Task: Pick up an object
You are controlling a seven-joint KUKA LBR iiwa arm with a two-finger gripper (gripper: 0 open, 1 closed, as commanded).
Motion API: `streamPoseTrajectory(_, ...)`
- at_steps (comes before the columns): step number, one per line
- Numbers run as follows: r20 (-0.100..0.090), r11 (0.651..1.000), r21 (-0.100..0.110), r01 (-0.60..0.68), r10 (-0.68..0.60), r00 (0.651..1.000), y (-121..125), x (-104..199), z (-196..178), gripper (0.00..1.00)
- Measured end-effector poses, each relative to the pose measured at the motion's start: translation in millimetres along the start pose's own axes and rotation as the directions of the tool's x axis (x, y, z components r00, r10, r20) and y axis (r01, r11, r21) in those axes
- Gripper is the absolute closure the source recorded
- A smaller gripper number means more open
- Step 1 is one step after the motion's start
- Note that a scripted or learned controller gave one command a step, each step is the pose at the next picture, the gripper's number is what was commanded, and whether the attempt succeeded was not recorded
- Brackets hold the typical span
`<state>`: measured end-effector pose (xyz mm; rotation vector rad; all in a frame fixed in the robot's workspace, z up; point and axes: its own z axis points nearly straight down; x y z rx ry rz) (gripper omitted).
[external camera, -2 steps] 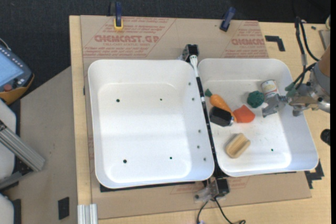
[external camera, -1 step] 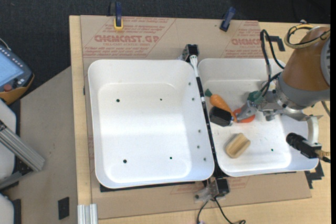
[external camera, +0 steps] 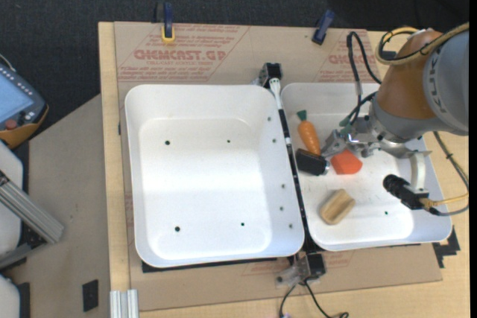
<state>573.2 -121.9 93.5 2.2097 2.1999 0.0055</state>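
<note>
From the overhead camera, the arm [external camera: 417, 93] reaches in from the right and hangs low over the right bin [external camera: 373, 231], where all the loose things lie. That is the sensible place to try for a pick.

The tool [external camera: 344, 144] sits just above the red-orange block [external camera: 346, 163], between it and the carrot [external camera: 309, 135]. Whether it is spread or pressed together I cannot tell, and nothing is visibly pinched. A black piece [external camera: 311, 162] lies beside the block, and a tan wooden block [external camera: 336, 206] lies nearer the front.

The left bin [external camera: 141, 115] waits on the worktop [external camera: 223, 41], probably as the drop side.
</note>
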Motion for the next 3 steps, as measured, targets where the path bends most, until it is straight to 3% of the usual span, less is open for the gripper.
streamPoseTrajectory(1, -0.011, 1.000, 0.014, 0.003, -0.003, 1.000, -4.2, 5.9, -5.7, 1.00)
streamPoseTrajectory(2, -0.019, 1.000, 0.011, 0.014, -0.014, 1.000, -34.9, 102.1, -98.4, 1.00)
streamPoseTrajectory(3, -0.020, 1.000, 0.007, 0.016, -0.016, 1.000, -41.4, 183.7, -197.8, 1.00)
